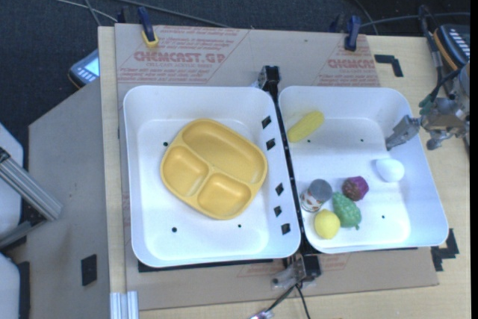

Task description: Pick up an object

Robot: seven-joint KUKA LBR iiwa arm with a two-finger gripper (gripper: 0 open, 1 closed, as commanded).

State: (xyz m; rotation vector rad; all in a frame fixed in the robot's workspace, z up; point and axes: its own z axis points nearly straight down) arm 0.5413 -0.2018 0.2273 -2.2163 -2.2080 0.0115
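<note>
i see the gripper (pixel 407 131) at the right bin's (pixel 418 235) right rim, above its floor; i cannot tell its state. the white egg-shaped object (pixel 388 170) lies just below it. the corn cob (pixel 305 126) lies near the divider. purple piece (pixel 355 188), green piece (pixel 346 210), lemon (pixel 327 224) and grey can (pixel 317 193) cluster. the yellow divided plate (pixel 214 168) sits in the left bin (pixel 142 235).

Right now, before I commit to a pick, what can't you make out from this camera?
- End effector: at the right bin's far right rim; too small and blurred to tell whether it is open or shut.
- Arm: cut off by the right edge of the camera view.
- Grey round thing: pressed against the divider, too small to identify.
- White lump: blends into the white bin floor, outline unclear.
</note>
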